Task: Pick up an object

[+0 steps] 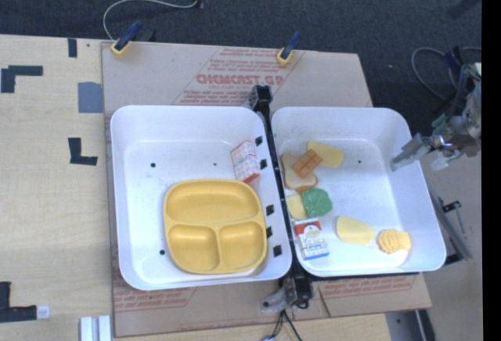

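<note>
The right bin (368, 124) holds several toy foods: a brown toast piece (302, 166), a yellow wedge (326, 153), a green leafy piece (316, 201), a pale yellow piece (295, 207), a red and white carton (312, 240), a yellow oval (354, 231) and a ridged yellow piece (393, 241). In the left bin (156, 136) lie a yellow divided plate (215, 226) and a small red and white carton (245, 160). My gripper (427, 146) hangs at the right bin's right rim, outside the pile and apart from every object.
Both bins sit on a cardboard sheet (235, 77) held by two clamps at its far edge. A black divider (268, 167) runs between the bins. Cables lie on the dark floor behind and at the right.
</note>
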`<state>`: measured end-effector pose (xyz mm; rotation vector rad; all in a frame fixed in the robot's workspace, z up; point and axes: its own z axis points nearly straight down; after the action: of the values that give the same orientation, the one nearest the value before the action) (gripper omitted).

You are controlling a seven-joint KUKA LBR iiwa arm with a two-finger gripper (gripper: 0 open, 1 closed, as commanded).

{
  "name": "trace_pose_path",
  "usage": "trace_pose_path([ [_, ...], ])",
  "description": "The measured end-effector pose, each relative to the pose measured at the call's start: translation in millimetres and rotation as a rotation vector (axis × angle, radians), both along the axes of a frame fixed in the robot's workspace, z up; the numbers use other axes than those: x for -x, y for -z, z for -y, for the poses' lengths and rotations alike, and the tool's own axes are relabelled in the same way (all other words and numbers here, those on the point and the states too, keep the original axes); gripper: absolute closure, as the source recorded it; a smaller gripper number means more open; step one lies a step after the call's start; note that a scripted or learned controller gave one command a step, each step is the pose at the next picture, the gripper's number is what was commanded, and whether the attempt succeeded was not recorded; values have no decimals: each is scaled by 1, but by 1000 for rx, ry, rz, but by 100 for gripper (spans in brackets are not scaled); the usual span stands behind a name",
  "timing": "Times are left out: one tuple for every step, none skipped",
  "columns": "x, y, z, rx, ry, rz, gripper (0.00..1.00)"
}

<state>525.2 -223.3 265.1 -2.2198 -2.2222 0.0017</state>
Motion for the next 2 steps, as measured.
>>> trace_pose_path([
  [-88,63,-30,0,-6,1,0],
  [-123,119,-93,-2,-7,-3,0],
])
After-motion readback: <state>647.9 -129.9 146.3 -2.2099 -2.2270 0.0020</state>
